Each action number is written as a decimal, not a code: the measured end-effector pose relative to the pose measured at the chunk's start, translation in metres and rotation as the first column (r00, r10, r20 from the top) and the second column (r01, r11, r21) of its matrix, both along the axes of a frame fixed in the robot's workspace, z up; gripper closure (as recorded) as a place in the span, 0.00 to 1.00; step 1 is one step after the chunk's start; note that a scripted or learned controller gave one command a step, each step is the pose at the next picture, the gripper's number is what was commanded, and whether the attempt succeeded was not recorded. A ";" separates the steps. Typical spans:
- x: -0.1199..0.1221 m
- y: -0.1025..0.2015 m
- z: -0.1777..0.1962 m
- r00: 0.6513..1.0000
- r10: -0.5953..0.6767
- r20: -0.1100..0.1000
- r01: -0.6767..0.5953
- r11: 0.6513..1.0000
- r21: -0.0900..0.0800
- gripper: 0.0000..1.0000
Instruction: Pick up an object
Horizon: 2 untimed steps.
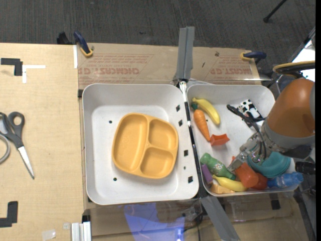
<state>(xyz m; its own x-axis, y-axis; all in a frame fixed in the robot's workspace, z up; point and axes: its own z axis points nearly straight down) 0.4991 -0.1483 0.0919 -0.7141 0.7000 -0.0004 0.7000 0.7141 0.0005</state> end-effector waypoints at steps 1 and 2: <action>0.001 0.001 0.009 1.000 0.003 0.000 -0.003 1.000 0.001 1.00; -0.021 0.050 0.053 0.999 -0.034 0.000 0.034 0.999 0.000 1.00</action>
